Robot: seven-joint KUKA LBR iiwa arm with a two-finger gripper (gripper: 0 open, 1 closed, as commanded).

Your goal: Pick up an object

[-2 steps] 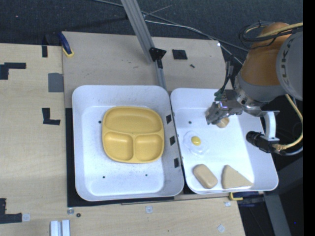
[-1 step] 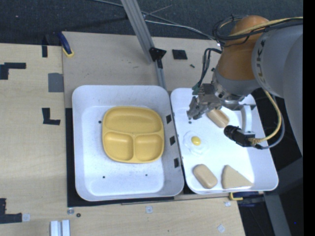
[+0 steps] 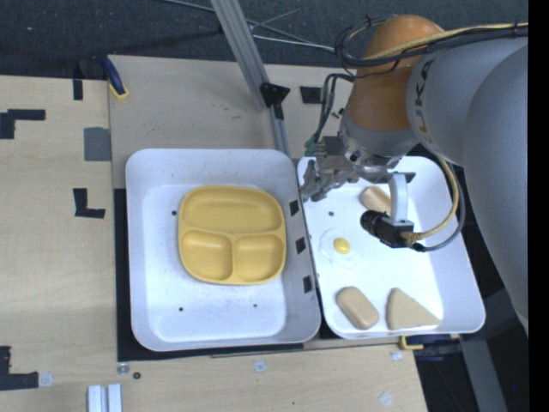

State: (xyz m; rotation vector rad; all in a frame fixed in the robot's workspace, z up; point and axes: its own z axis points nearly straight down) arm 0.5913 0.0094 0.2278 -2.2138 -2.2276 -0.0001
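Bread-like pieces lie nearest the camera in the right bin (image 3: 455, 316): an oval roll (image 3: 356, 307) and a wedge (image 3: 412, 310), both probably light and soft, best pinched across their short width. Both lie well below the claw (image 3: 322, 178). A small yellow piece (image 3: 342, 246) sits closer, just beneath it. Whether the claw is spread or closed, I cannot tell.

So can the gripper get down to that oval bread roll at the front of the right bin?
Probably yes. The roll lies apart from the wedge, nothing on top, and the gripper hangs over the same bin.
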